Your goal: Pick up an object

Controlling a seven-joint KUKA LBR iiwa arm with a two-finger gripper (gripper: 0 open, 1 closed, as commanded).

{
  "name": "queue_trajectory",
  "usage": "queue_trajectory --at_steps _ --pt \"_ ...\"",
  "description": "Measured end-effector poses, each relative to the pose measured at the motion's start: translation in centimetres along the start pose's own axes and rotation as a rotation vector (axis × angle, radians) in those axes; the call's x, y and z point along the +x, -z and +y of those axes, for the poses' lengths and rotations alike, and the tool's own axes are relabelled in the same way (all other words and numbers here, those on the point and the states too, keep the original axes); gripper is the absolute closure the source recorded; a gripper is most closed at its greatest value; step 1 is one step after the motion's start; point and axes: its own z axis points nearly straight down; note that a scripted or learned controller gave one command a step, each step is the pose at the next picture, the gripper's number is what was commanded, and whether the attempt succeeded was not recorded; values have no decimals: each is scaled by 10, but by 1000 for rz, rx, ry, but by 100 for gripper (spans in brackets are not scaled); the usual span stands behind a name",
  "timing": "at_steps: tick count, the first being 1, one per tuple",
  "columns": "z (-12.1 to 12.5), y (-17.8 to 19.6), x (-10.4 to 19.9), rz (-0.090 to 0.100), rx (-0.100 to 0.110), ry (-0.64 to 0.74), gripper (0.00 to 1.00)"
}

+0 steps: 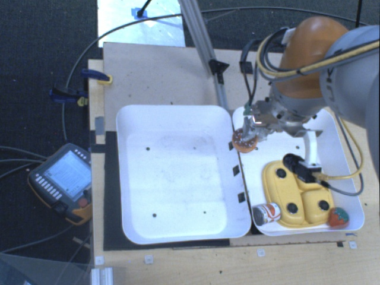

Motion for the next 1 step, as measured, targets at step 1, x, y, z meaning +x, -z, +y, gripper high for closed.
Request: queue_trajectory --at_steps 1 --pt "11 5 49 1 -2 1 100"
